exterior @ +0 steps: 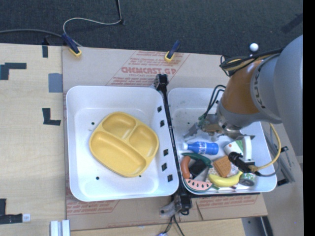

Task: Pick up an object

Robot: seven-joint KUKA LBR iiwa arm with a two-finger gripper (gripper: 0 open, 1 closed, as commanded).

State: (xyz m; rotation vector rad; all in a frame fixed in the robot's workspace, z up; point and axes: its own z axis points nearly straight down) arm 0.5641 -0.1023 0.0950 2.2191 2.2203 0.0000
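End effector (199, 127), right of centre frame, finger state indeterminate. Blue bottle (202, 147) lies just below it, long axis left-right across frame.

We see an evenly and brightly lit bench under soft overhead light. The left white bin (78, 146) reads almost blown out, its walls nearly shadeless; the yellow divided plate (124, 143) inside it casts only a faint shadow along its lower edge. Above that bin the dark floor (197, 14) looks grainy. To its right the arm (266, 90) is soft and slightly blurred, with a dull sheen on its orange band. Small items beyond the bin's right wall look coarse and low in detail.
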